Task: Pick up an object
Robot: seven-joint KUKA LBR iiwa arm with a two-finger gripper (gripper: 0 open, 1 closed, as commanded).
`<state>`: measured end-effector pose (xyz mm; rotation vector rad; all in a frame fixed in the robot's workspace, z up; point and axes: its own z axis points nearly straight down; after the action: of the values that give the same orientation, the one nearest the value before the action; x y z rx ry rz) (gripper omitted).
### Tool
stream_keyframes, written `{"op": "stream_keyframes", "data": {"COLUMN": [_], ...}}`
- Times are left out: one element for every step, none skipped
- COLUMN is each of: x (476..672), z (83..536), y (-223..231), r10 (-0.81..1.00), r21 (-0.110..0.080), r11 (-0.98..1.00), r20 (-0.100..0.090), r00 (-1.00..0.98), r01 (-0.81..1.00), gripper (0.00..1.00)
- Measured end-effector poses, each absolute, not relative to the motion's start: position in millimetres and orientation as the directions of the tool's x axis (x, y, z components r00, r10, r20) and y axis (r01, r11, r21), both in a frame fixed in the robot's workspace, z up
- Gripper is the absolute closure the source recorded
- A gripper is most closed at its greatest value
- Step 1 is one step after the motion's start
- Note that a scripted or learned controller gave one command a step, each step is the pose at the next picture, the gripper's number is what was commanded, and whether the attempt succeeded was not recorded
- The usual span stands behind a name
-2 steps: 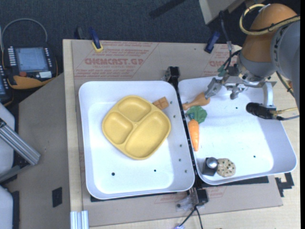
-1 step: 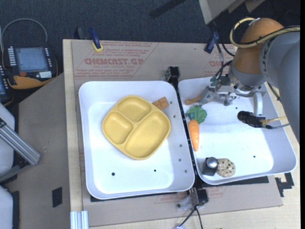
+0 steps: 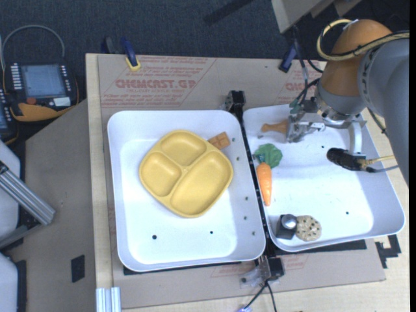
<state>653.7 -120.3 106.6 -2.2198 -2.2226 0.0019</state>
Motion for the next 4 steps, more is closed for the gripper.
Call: {"op": "stream_keyframes", "data": {"x": [648.3,647.9,655.8,631.5], "z": [152.4,197.0,248.7,253.0], "y": [-117.4,-113.9,-106.0,-54.7], "r10": [1.000,1.000,1.000,1.000], "r21": [0.005,0.007,0.008,-0.003], "r11": [0.000,0.001,0.002,0.005], "r20": [-0.001,-0.002,-0.002,0.002], "r00": [0.000,-0.001,-0.002,-0.005], "r01": [1.000,1.000,1.000,1.000], "gripper": [1.00,1.00,1.00,1.00]}}
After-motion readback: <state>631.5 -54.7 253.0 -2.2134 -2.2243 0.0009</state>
